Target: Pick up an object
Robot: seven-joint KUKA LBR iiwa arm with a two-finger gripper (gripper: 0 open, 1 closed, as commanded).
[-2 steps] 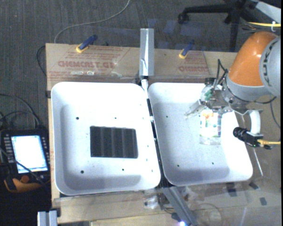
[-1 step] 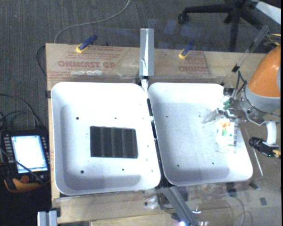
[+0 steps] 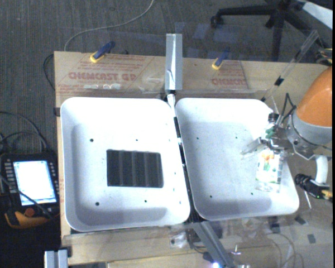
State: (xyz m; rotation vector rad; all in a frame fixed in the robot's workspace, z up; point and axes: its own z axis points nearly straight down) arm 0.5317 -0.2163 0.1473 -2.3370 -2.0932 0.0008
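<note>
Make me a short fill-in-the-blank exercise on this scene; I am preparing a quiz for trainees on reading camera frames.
1. The dark ribbed rectangular object lies in the ____ bin of the camera view.
2. The end effector hangs over the ____ bin.
3. The band on the arm is ____.
4. The handheld screen beside the bench glows ____.

Missing words: left; right; orange; white

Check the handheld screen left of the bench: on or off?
On: the handheld screen glows bright white against its dark casing.
</note>
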